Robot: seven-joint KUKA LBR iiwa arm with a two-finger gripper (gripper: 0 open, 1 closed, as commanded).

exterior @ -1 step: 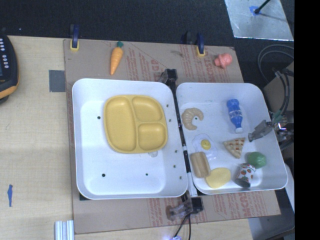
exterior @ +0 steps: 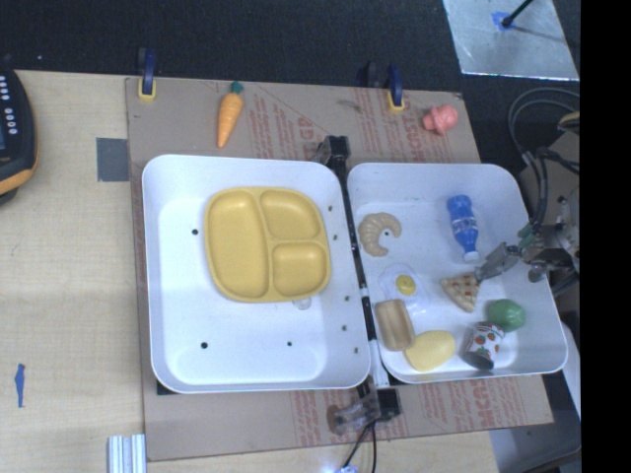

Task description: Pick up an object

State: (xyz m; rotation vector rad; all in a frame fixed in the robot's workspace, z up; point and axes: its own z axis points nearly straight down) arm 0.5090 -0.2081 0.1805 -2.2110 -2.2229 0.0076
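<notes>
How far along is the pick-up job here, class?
Done: the gripper has reached into the right bin, between the blue bottle and the pizza slice. In hand: nothing visible between its fingers. Left: grasping and lifting something; the croissant, lemon and the rest lie in the bin.

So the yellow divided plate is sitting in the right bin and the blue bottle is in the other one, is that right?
Not quite: the camera view shows the yellow divided plate in the left bin, and the blue bottle in the other one, the right bin.
</notes>
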